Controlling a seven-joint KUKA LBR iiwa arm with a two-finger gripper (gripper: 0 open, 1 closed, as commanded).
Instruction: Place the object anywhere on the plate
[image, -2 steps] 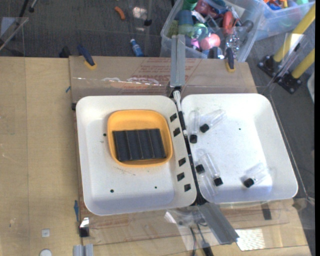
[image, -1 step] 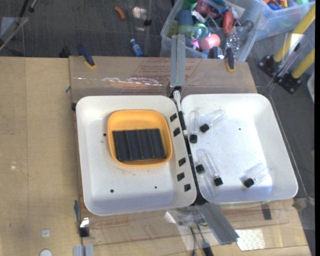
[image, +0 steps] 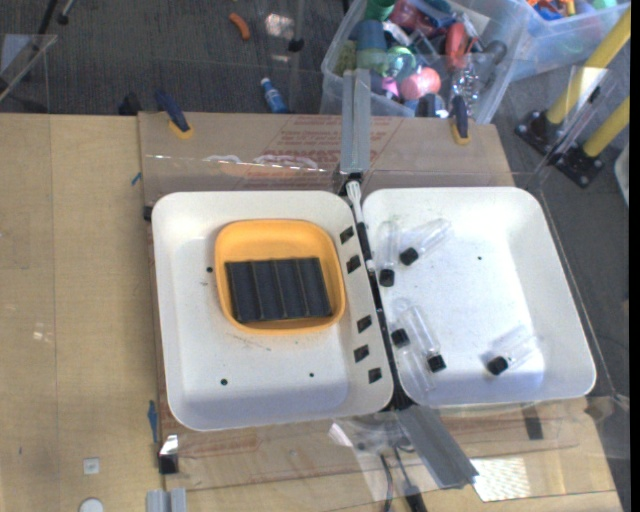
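lying flat: ribbed dark block (image: 279, 289) | rounded-square orange plate (image: 280, 243)

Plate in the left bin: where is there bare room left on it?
The dark ridged block fills most of the orange plate; only a strip along its far edge is bare. The left bin is open in front of the plate. The right bin holds scattered clear bottles.
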